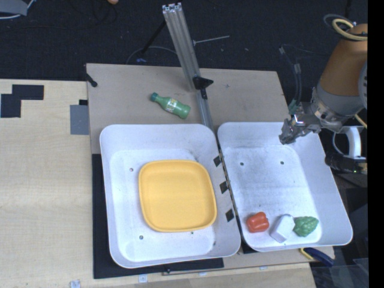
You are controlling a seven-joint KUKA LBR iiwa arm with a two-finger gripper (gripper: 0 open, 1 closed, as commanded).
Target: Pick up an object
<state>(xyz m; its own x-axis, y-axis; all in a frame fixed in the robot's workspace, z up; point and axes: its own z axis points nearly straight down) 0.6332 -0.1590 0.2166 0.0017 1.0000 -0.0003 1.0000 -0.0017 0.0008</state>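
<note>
The three likely targets lie crowded together in the lower right corner of the right bin: a red pepper-like piece, a white block and a green leafy piece. The white block sits between the other two, touching or all but touching the green piece and just beside the red one. That crowding is the main hazard: fingers coming down on one item could land on its neighbour, nudge it aside, or pinch two things at once and lose both. All three also rest close to the bin's lower wall, so a descent aimed slightly low in the frame may strike the rim instead of the object. The pieces look small and rounded, and in this judgement a grip that closes off-centre could squirt one out.

The gripper is well apart from these items, at the upper right corner of the same bin, near or over its top rim. The arm reaches in from the right of the frame, its orange band at the upper right edge and the grey wrist sloping down and left toward the bin. The gripper is dark and small against the rim; whether its fingers are apart or together cannot be told, and nothing is visible between them.

In the left bin a yellow plate lies flat and central. A green bottle lies on its side on the bench above that bin, outside both bins.
</note>
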